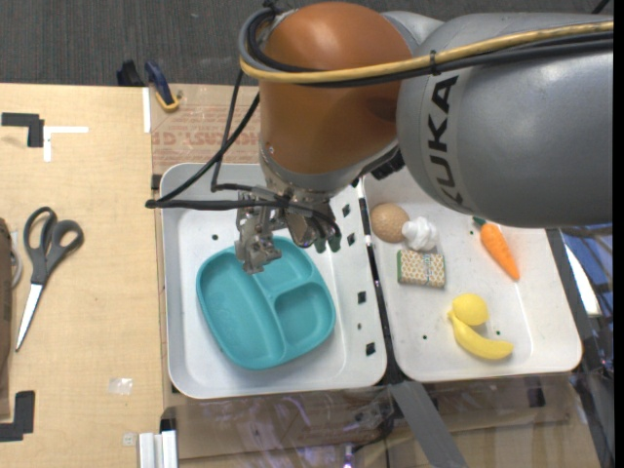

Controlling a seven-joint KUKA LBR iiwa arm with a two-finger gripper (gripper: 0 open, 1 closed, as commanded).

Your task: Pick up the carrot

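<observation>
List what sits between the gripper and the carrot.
In the camera view, the gripper hangs over the teal plate in the left bin. Toward the carrot come the bins' divider, then the brown egg and a white crumpled object.

The gripper (261, 245) hangs over the upper left part of the teal divided plate (265, 308) in the left bin (185, 359). Well off to its right, in the right bin (546, 354), lie the carrot (499, 250), an egg (388, 221) and a banana (476, 330).

Light plywood tabletop (88, 291) at left, scissors (44, 261) lying on it. Dark grey carpet floor (117, 18) behind. Two white bins (185, 359) side by side.
</observation>
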